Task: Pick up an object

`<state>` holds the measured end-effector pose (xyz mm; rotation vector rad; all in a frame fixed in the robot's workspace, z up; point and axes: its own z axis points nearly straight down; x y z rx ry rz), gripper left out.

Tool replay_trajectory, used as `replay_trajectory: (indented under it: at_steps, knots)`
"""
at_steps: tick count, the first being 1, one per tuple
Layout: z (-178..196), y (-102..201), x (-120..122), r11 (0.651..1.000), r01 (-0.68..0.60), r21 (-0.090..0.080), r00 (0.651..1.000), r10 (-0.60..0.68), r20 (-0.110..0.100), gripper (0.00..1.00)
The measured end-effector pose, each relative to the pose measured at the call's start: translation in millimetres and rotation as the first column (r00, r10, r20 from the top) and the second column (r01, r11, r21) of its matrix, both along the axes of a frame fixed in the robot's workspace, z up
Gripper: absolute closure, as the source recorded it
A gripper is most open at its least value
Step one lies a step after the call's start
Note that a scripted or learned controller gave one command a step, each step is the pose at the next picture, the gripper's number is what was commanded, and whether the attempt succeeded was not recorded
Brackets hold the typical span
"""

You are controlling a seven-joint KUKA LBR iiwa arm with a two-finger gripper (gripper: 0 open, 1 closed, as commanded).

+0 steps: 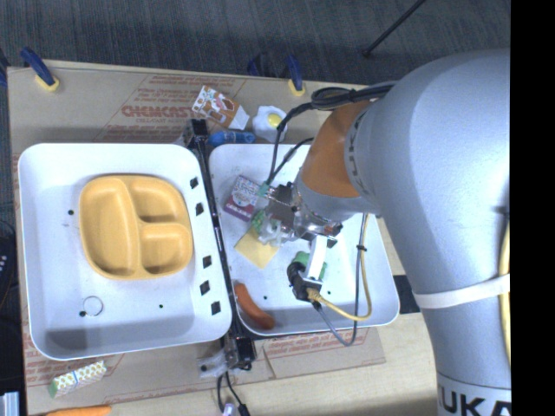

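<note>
Camera view: the gripper (276, 224) is lowered over a yellow wedge (257, 248) in the right bin (377, 306); nothing is seen lifted, and its grip cannot be told.

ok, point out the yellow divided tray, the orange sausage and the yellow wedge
yellow divided tray (134, 225): camera view, centre ridge.
orange sausage (252, 308): camera view, middle of its length.
yellow wedge (256, 250): camera view, flat top face.
</note>
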<state>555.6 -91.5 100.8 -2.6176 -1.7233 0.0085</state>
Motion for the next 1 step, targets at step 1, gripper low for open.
replay_trajectory:
  at_steps: [1]
  knots:
    - [0.0,0.0,0.0,1.000,0.000,0.000,1.000,0.000,0.000,0.00]
